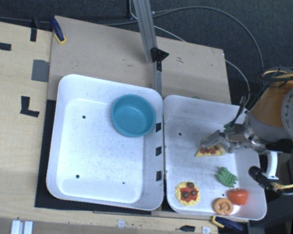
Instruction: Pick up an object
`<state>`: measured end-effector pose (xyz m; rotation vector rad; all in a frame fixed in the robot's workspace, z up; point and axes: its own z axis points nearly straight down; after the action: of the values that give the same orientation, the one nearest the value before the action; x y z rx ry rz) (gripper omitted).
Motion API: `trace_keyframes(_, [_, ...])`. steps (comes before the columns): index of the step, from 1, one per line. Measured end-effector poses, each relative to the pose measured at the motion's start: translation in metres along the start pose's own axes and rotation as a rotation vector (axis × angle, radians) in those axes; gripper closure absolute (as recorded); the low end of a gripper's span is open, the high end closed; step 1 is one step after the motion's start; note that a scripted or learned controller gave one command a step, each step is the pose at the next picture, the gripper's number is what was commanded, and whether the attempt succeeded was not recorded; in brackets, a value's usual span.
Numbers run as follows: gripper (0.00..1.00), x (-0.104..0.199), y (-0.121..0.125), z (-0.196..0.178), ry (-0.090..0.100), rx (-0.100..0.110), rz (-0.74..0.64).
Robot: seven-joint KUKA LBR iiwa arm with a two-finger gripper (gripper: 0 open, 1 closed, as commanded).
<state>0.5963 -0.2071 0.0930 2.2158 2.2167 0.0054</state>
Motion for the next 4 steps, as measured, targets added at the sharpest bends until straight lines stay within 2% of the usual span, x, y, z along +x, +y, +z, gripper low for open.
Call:
trace_keyframes(1, [1.0, 0.001, 0.002, -0.013, 0.0, -0.005, -0.002])
trace_keyframes(2, [1.0, -0.002, 0.006, -0.055, 0.002, 0.005, 0.0])
trace_keyframes(4, [1.0, 0.0, 0.016, -0.153, 0.002, 0.004, 0.0])
